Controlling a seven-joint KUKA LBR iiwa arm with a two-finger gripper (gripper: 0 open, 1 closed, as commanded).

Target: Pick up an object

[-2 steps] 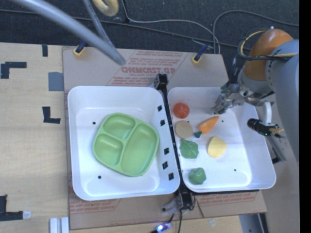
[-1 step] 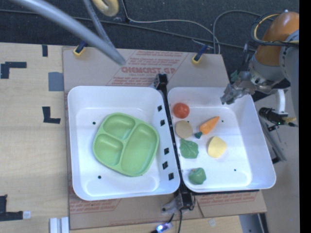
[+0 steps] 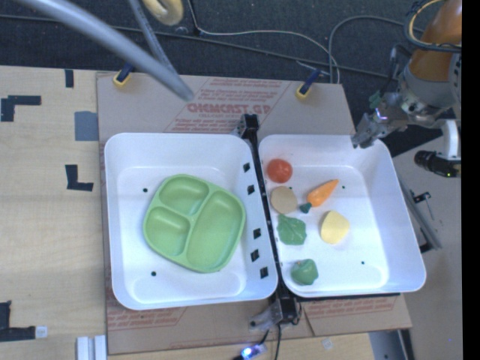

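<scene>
Nearest the camera, in the right bin (image 3: 390, 193), a green lump (image 3: 304, 272) lies by the front wall, close to the divider between the bins. Just beyond it sits a leafy green piece (image 3: 292, 230), and to its right, a little apart, a yellow lemon (image 3: 334, 227). Farther back, a tan round (image 3: 283, 199) rests beside the divider, touching or nearly touching the leafy piece. To its right lies a carrot (image 3: 322, 193), tilted with its orange body pointing up and right and its green stub toward the tan round. Farther still, a tomato (image 3: 279, 170) sits near the divider toward the bin's back wall. The left bin (image 3: 124, 201) holds a green tray (image 3: 195, 223) with three compartments, lying flat and turned slightly askew. The gripper (image 3: 366, 135) hangs over the far right corner of the right bin, at about its rim, reaching in from the right under the arm (image 3: 435, 36). Nothing shows between its tips, and whether they stand wide or narrow cannot be told at this size. All the objects lie well apart from it, toward the left and front; the carrot and the tomato are the closest, the green lump the farthest.
</scene>
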